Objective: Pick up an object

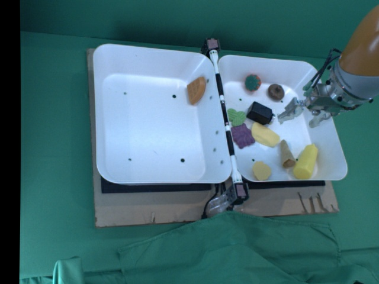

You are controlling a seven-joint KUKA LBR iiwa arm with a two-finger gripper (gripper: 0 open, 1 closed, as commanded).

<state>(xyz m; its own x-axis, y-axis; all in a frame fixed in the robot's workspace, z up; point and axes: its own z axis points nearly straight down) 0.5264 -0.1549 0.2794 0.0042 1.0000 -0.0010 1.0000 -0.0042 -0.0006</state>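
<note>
Objects lie scattered in the right bin (331, 158): a boxy black block (259, 112), a smooth yellow cylinder (305, 161), a lumpy purple piece (242, 135) and a ridged tan cone (287, 154). One orange wedge (196, 90) rests in the left bin (118, 70). Over the right bin, the metal tool (302, 112) hangs with fingers spread, gripping nothing.

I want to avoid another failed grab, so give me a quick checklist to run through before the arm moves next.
1. Gripper over the right bin: ok.
2. Fingers holding nothing: ok, none of the objects sits between them.
3. Nearest target, black block, uncovered: ok.
4. Room around the block: not ok, the yellow piece and green piece crowd it.
5. Fingers aligned above the block: not ok, they sit to its right in the camera view.
</note>
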